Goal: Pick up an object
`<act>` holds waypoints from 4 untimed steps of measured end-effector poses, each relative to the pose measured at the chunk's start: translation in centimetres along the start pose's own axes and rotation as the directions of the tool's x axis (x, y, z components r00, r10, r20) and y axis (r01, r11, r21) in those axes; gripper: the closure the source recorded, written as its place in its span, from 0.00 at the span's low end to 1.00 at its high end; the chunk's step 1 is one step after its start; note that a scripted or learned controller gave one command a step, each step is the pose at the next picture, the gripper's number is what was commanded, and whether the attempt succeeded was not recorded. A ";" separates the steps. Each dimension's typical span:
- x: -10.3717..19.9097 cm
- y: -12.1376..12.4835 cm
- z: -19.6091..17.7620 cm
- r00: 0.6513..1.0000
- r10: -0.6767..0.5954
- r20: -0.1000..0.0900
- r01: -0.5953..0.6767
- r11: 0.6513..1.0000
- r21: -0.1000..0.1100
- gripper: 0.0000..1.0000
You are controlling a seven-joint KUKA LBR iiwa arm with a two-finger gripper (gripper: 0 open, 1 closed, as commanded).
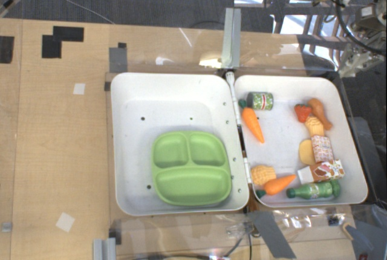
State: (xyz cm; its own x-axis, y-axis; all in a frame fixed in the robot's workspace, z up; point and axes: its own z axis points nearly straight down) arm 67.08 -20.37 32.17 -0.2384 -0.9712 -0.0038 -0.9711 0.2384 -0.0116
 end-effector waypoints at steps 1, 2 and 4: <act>0.0 0.0 -5.2 0.997 -0.083 -0.001 0.083 0.997 0.003 1.00; -0.2 -0.2 -6.4 0.997 -0.081 0.004 0.081 0.997 0.011 1.00; 0.0 0.0 -10.5 0.867 -0.498 0.002 0.498 0.867 -0.002 1.00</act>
State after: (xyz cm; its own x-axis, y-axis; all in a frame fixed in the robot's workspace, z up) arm 66.99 -20.40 42.65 0.2770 -0.9609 0.0004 -0.9608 -0.2770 -0.0097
